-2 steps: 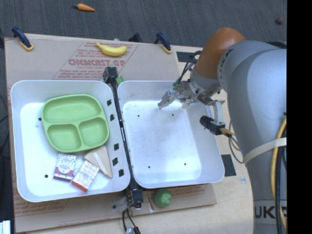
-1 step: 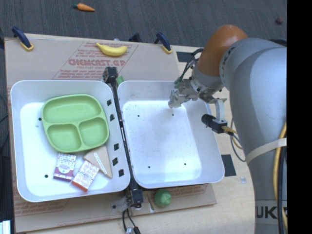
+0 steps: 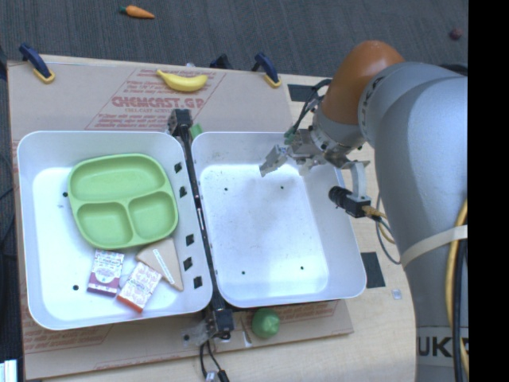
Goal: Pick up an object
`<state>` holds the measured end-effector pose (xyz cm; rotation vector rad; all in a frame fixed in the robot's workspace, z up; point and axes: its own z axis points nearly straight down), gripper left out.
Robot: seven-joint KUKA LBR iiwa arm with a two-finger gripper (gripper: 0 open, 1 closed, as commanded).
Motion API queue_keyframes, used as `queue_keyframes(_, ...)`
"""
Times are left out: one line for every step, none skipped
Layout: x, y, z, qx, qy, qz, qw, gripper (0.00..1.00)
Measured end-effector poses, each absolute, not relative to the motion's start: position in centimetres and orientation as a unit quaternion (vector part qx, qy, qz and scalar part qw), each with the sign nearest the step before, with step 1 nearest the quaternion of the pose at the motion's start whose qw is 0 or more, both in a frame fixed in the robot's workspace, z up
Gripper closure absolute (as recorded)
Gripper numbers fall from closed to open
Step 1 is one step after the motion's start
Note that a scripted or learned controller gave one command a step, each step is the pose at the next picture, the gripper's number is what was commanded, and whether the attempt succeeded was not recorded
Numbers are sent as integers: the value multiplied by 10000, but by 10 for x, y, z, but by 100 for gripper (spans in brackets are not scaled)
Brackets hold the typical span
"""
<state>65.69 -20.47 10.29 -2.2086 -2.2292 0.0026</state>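
My gripper (image 3: 273, 161) hangs low over the far part of the right bin (image 3: 262, 237), close to its back wall, pointing left. I see nothing held in it. In the left bin (image 3: 41, 237) lies a green divided plate (image 3: 123, 197). In front of the plate are a purple-and-white packet (image 3: 106, 273), a red-and-white packet (image 3: 139, 286) and a cream wedge (image 3: 162, 265). All of these are well to the left of the gripper, across the divider.
A yellow banana (image 3: 183, 79) lies on the cardboard behind the bins. A green ball (image 3: 266, 322) sits outside the right bin's front edge. An orange carrot (image 3: 139, 11) lies on the floor beyond. Blue clamps (image 3: 266, 68) grip the board's back edge.
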Motion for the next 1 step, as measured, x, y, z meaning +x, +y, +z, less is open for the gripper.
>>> queue_keyframes(652,-171,92,-7049,-7093,11,12,0)
